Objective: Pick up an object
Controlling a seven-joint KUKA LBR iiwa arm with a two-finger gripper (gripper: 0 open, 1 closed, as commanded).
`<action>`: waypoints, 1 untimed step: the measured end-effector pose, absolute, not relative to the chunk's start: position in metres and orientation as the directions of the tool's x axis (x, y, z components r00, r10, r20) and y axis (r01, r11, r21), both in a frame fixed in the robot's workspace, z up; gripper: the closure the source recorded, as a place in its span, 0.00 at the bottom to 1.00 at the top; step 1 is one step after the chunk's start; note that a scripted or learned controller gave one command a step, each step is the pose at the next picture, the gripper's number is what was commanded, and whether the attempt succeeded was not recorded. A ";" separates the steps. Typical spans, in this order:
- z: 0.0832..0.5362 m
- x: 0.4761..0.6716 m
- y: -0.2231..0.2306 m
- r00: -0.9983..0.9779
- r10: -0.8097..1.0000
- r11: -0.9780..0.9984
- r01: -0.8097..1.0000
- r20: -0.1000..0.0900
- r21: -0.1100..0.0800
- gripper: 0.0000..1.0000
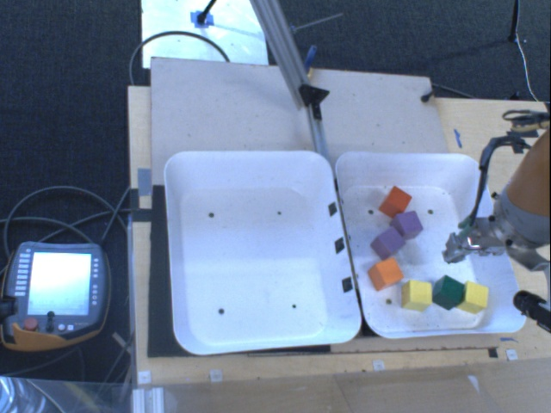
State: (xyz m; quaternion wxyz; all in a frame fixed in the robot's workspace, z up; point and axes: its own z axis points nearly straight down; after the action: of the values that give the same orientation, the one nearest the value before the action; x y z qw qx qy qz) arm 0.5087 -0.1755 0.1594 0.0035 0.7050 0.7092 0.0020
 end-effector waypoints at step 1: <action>0.207 0.511 -0.176 -0.005 1.000 0.005 1.000 -0.003 0.008 1.00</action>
State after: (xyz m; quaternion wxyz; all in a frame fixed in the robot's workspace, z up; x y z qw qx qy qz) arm 0.5110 -0.1760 0.2069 0.0036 0.7052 0.7090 0.0018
